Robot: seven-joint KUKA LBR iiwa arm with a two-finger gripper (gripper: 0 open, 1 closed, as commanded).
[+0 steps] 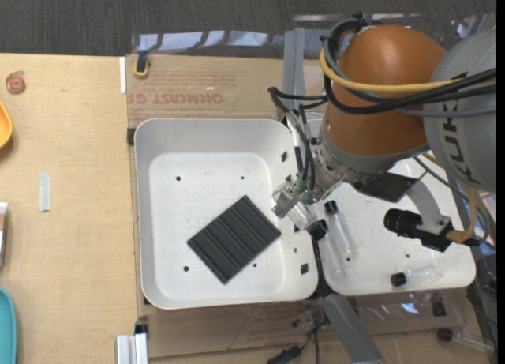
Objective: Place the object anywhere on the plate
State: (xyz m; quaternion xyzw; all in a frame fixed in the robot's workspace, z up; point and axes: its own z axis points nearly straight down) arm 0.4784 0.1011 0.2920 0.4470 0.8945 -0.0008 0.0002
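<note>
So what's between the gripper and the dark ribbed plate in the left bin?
Camera view: bare white bin floor lies between the gripper and the plate.

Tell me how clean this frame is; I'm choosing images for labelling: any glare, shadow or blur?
Camera view: even lighting, sharp focus; the dark ribbed rectangular plate reads clearly in the left shallow white bin; soft shadow under the arm on the right shallow white bin; slight glare on clear plastic vials.
</note>
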